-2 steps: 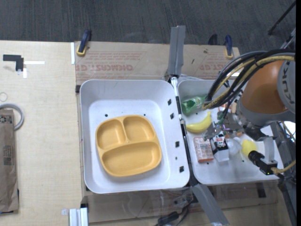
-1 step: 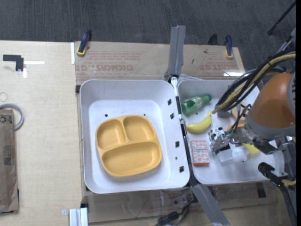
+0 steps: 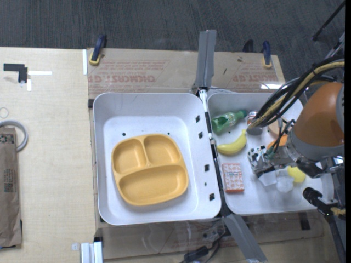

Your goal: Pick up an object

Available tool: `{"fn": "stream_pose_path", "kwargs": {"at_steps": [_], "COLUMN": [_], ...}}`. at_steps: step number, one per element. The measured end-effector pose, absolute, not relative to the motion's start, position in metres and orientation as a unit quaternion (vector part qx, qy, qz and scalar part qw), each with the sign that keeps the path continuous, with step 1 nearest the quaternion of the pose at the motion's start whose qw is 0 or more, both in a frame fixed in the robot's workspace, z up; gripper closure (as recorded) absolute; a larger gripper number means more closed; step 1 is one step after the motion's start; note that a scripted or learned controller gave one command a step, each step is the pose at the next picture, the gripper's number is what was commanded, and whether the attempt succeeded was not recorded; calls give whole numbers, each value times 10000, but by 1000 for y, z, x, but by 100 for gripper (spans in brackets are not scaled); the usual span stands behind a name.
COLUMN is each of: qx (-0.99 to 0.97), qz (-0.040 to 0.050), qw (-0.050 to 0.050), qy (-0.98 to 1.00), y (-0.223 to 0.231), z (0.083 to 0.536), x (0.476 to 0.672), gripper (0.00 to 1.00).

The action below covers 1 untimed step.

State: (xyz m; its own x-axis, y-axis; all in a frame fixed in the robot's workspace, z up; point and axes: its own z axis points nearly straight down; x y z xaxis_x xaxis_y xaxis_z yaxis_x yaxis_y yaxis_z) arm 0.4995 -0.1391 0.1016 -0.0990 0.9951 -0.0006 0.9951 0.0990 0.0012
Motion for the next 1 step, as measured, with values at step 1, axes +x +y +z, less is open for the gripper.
{"fn": "stream_pose_path", "kwargs": {"at_steps": [1], "qx": [6621], "qz": [-10], "qw": [2], "qy": [7494], "y": [-88], "z": [191], "x": [583], "gripper": [100]}}
